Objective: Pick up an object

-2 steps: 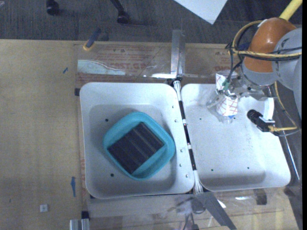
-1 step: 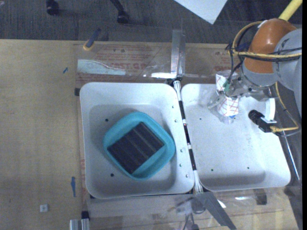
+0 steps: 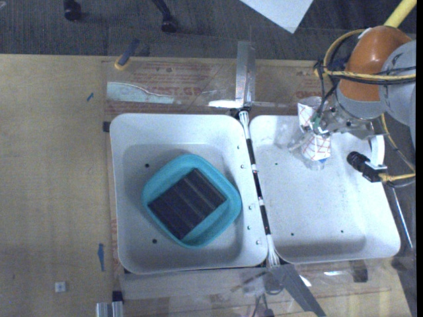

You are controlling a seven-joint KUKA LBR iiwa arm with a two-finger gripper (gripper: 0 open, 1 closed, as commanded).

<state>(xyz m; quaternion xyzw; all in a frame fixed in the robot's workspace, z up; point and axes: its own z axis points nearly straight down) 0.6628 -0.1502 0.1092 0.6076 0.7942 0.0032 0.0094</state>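
Observation:
A teal square bowl [image 3: 192,200] with a dark ridged insert lies tilted in the left bin [image 3: 132,144]. At the back of the right bin [image 3: 330,230], a small white and clear packet with red lines [image 3: 316,147] sits right at the tip of my gripper [image 3: 320,128]. The grey arm with its orange band [image 3: 371,50] comes in from the upper right and covers the gripper's upper part. Whether the packet is held or only touched cannot be made out.
A metal divider [image 3: 254,177] runs between the two bins. A black fitting with yellow cable [image 3: 365,164] hangs beside the arm over the right bin's right side. A metal bracket [image 3: 244,78] stands behind the bins on the wooden bench.

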